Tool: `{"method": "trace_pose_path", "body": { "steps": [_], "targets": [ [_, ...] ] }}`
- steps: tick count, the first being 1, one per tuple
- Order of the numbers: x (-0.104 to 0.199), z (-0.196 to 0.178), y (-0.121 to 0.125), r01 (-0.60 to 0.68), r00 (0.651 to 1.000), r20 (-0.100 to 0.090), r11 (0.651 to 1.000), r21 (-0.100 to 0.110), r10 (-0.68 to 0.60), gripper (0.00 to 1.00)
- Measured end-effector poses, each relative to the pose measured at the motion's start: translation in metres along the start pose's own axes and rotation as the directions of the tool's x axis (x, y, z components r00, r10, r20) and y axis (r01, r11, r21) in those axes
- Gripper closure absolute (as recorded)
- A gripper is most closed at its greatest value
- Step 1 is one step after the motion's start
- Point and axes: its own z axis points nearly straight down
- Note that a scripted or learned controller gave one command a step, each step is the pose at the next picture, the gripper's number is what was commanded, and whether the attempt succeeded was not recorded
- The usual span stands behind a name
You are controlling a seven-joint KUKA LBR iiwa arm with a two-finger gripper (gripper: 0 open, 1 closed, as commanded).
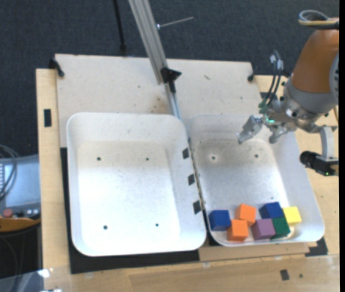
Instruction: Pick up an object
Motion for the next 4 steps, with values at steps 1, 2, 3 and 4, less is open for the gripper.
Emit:
{"method": "trace_pose_path", "body": {
  "steps": [1, 2, 3, 4],
  "targets": [
    [0.0, -0.003, 0.001, 0.001, 1.0, 0.001, 1.0, -0.005, -0.001, 0.0],
    [-0.001, 0.039, 0.001, -0.003, 1.0, 0.003, 1.0, -0.001, 0.003, 0.0],
    [-0.001, 0.1, -0.004, -0.004, 1.0, 0.003, 1.0, 0.0, 0.004, 0.0],
    [-0.002, 0.131, -0.003, -0.006, 1.0, 0.004, 1.0, -0.005, 0.006, 0.0]
  ]
}}
